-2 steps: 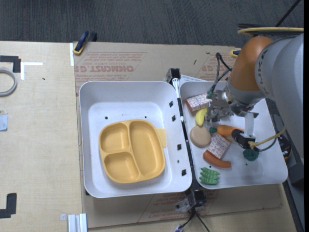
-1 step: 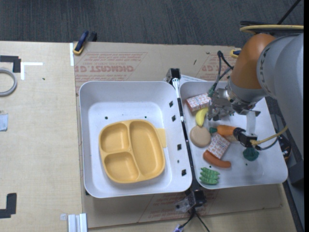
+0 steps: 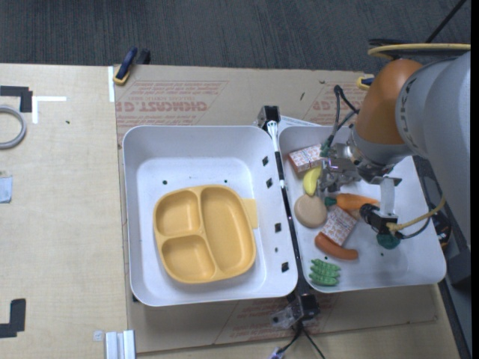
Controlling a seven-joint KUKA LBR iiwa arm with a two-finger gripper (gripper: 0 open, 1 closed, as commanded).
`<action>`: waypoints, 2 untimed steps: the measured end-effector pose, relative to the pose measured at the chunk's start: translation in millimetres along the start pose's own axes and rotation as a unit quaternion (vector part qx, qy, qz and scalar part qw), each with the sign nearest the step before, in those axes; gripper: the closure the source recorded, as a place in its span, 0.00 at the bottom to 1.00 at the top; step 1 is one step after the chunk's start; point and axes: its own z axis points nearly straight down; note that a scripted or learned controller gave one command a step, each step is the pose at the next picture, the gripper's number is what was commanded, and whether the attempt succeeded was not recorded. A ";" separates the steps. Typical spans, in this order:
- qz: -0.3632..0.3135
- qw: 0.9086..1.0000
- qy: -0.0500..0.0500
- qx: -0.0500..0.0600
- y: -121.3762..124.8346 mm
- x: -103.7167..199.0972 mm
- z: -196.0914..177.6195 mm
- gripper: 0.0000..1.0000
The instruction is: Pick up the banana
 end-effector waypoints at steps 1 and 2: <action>0.000 1.000 0.000 0.000 0.3 -0.5 -10.2 1.00; -0.057 0.998 0.000 0.000 1.0 1.3 -0.3 1.00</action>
